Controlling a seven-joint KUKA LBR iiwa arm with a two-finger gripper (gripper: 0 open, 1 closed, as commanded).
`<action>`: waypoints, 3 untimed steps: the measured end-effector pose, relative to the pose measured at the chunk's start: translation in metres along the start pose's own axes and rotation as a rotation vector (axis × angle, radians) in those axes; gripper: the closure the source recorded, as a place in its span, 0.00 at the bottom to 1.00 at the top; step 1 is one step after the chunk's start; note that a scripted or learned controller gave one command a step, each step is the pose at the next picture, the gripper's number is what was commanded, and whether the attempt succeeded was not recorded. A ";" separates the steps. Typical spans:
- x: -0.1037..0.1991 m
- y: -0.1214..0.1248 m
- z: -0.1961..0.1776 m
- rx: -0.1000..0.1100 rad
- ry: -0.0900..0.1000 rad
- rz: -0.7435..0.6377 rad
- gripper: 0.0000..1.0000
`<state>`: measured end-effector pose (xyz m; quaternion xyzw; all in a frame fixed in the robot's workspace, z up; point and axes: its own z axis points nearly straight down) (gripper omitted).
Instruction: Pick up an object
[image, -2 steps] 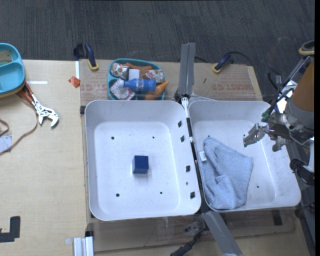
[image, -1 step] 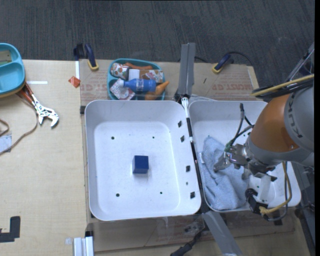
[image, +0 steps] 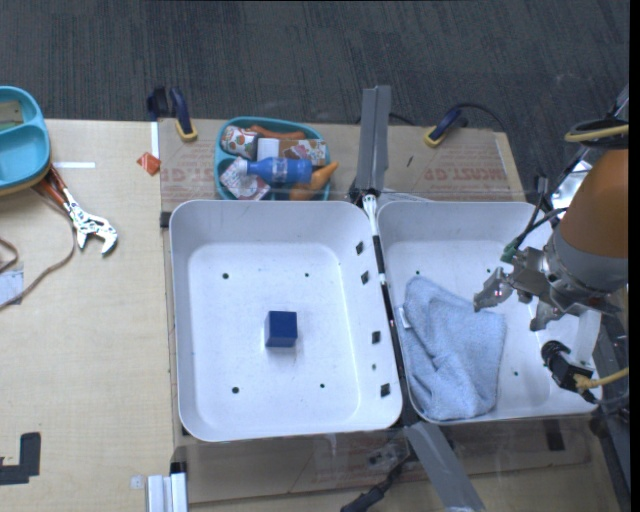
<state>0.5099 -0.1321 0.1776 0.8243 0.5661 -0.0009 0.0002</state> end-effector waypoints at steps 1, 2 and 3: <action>-0.004 -0.034 0.048 0.003 0.001 -0.159 0.00; -0.039 -0.007 -0.011 0.001 0.000 0.108 0.00; 0.021 -0.015 0.013 0.005 -0.001 0.367 0.00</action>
